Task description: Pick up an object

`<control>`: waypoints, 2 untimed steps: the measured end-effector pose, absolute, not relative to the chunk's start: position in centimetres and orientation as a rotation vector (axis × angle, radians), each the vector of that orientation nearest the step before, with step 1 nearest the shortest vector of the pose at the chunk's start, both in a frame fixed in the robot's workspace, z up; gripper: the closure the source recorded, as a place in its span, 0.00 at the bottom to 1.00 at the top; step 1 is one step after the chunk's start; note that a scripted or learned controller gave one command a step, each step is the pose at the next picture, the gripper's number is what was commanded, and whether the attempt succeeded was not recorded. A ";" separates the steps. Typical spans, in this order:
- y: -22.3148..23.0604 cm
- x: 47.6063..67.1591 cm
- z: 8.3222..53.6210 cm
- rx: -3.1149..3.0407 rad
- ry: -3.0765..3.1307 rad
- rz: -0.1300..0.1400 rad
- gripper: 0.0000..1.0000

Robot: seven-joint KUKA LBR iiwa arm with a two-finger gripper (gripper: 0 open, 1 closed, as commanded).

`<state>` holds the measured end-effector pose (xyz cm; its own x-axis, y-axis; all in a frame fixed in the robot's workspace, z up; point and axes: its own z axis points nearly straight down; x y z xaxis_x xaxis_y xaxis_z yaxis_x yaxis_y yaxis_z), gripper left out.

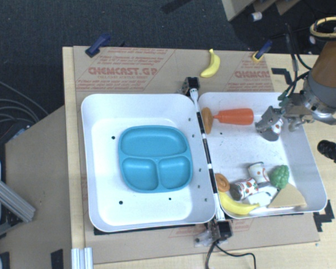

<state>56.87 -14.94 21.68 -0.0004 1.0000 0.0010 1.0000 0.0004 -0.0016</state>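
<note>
My gripper (268, 126) hangs over the upper right part of the right bin (311, 150), just right of an orange carrot-shaped toy (234, 116) with a tan end. Nothing shows in its grasp. At the bin's near end lies a pile: a yellow banana (238, 207), a green broccoli (279, 175), a tan wedge (289, 197), a white and red toy (252, 185) and a small orange piece (222, 182).
The left bin (95, 150) holds a blue divided plate (155, 157). A second yellow banana (211, 65) lies on the cardboard behind the bins. Blue clamps (97, 45) sit at the board's far edge. The grey arm (325, 88) enters from the right.
</note>
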 end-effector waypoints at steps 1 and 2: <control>-20.2 62.7 8.5 -2.221 -2.222 0.000 0.00; -20.2 62.8 9.5 -2.222 -2.224 -0.001 1.00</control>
